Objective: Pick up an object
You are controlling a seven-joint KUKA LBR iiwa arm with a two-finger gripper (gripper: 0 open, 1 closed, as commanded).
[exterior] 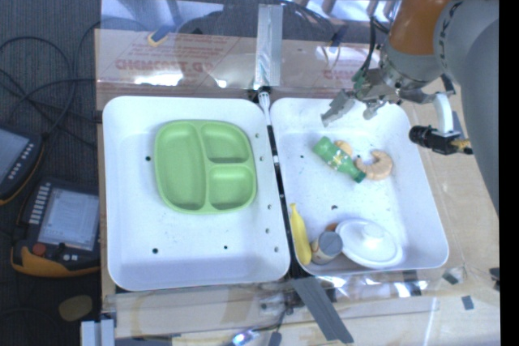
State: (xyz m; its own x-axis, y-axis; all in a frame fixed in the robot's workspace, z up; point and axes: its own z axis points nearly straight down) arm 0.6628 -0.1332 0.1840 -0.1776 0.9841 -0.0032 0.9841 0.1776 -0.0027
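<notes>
The jaws (354, 104) stand apart, holding nothing. Just below them lies the green bottle (340, 159), touching a croissant (378, 164). A descent could catch both objects, so the grip may slip.

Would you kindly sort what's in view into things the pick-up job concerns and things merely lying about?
Job: hand, open above the right bin; green bottle; croissant-like piece; banana; white dish.

Lying about: green tray in the left bin; handheld controller.

Green bottle (340, 159): lying tilted mid right bin
Croissant (377, 164): curling just beside it
White bowl (370, 244): sitting near front
Banana (299, 234): lying along left wall
</notes>
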